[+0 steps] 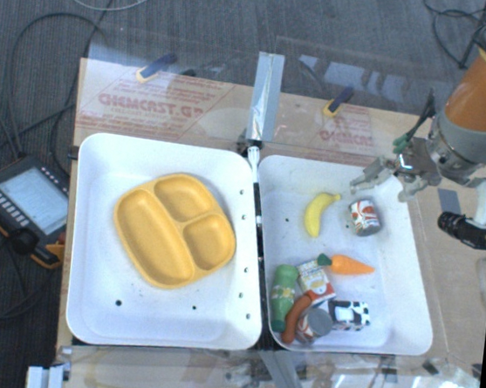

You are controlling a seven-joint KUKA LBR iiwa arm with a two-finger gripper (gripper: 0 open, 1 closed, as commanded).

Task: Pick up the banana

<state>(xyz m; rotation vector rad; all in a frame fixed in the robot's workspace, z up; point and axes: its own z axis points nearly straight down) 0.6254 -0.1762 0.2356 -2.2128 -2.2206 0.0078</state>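
The small yellow plastic banana (315, 213) lies in the right shallow white bin (417, 280), upper-left part, near the divider w/ the left shallow white bin (100, 215). It sits flat on the bin floor, curved, long axis roughly top-to-bottom w/ the stem tip angled up-right toward the small red-and-white can (364, 216), which is just beside it but apart. Plain bright yellow, smooth, toy-like; no other item touches it, so approach from above looks clear on the left side and tighter on the can side.

The two-finger end effector (392, 174) hangs over the upper right edge of the right bin, above and to the right of the can, not yet over the banana. Fingers spread wide, nothing between them; prob. opened ready for a grasp. Judging by that, the reach step is under way and the grasp is not yet done.

Other clutter is bunched at the bin's lower part, well apart from the banana: orange toy carrot (350, 265), green bottle-shaped toy (283, 289), black-and-white toy (350, 313) etc. The yellow three-compartment plate (175, 229) sits alone in the left bin, likely a drop spot for other tasks. Both bins rest on the counter (148, 107).

Next move likely needs a shift left & down, jaws across the banana's narrow width, w/o bumping the can.
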